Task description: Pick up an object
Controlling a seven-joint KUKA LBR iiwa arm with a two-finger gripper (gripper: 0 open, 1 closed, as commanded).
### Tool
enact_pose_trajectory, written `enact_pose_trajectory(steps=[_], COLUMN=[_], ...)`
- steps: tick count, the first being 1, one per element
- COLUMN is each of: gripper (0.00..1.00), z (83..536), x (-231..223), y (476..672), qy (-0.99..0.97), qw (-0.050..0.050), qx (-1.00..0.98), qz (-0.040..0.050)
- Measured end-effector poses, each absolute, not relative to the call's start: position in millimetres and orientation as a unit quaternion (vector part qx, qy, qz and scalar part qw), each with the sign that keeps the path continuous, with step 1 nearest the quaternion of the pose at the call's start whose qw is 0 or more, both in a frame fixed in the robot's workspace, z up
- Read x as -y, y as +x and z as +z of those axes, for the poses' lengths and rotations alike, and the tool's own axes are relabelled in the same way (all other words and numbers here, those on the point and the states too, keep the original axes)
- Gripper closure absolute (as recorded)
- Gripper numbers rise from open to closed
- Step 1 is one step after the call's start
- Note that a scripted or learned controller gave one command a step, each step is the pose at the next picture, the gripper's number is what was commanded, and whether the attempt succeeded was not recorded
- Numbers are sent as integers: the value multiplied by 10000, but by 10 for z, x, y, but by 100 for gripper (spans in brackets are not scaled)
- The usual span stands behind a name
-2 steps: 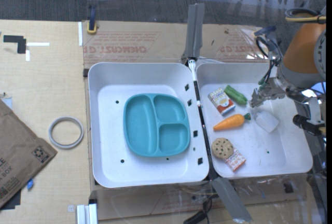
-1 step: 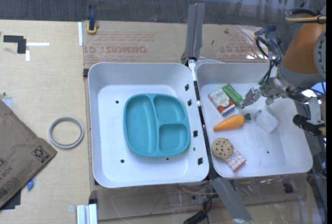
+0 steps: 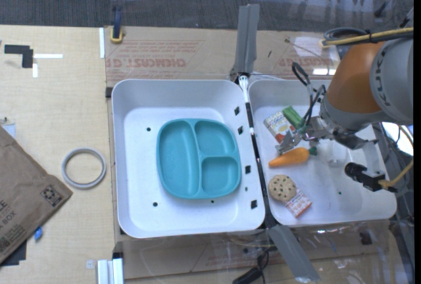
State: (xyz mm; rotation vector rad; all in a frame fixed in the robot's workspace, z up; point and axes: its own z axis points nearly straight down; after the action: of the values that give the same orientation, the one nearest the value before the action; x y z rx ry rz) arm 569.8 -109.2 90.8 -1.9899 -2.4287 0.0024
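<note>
gripper (image 3: 289, 142) low in right bin (image 3: 368, 210), just above carrot (image 3: 290, 157), finger state unclear, cookie (image 3: 282, 188) nearby

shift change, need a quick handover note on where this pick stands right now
Hand: low in the right bin, just above the carrot's left end; whether its grip is open or shut is too unclear to tell.
Things in the right bin: carrot in the middle, cookie and a small packet toward the front, a white carton and a green piece behind the hand.
Left bin: a teal divided plate.
Done: arm is down over the carrot.
Left: nothing is visibly lifted; a grasp and lift remain.
</note>
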Motion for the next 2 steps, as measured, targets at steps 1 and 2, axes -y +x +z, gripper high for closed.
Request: enact_pose_trajectory(steps=[1,2], gripper=[0,0], z=[907,915], x=[1031,1211], y=[5339,6589], qy=[-6783,-7080], qw=[17,-3], qx=[7348,7062], qz=[8,11])
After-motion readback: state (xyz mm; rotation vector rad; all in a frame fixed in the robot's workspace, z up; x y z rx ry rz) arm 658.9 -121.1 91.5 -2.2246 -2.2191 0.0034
